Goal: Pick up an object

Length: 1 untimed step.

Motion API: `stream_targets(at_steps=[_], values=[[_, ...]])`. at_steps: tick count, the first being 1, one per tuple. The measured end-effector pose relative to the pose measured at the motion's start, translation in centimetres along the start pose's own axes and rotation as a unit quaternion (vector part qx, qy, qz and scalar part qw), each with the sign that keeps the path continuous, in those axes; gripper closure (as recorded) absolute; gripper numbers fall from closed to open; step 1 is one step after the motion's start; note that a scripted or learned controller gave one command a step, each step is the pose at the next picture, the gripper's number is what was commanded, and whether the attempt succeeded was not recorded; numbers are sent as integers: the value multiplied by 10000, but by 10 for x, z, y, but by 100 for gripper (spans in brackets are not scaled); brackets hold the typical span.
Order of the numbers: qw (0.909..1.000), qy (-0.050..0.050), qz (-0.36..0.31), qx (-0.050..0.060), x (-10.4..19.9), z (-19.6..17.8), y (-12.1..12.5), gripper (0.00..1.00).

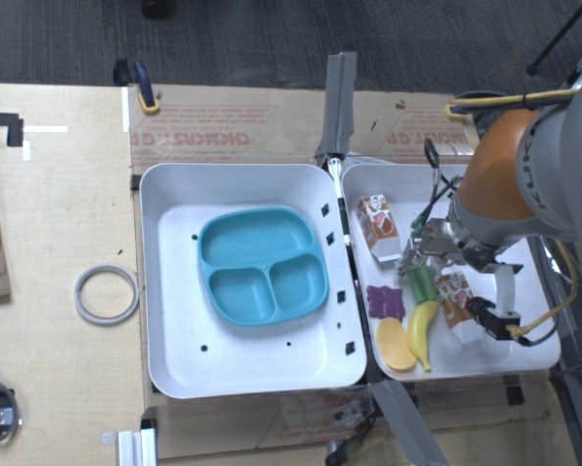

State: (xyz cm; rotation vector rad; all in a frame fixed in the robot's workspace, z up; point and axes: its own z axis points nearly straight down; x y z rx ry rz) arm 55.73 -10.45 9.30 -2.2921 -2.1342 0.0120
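We log, left bin (164, 289): one blue divided tray (261, 265). Right bin (538, 357): purple piece (386, 302), orange round (396, 346), banana (422, 330), green item (423, 284) under the gripper (419, 255). Whether it grips anything we cannot tell.

This is a robotics lab: a plywood bench (57, 221) on dark carpet carries two white bins (164, 260) bolted side by side, with a grey-and-orange industrial arm (524, 183) reaching in from 3 o'clock. A roll of tape (107, 293) lies at 9 o'clock, and toy food such as a banana (422, 330) fills the right bin.
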Motion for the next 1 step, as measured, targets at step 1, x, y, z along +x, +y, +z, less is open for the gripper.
stream_targets(at_steps=[1], values=[[9992, -16, 391, -38, 64, -96, 78, 100]])
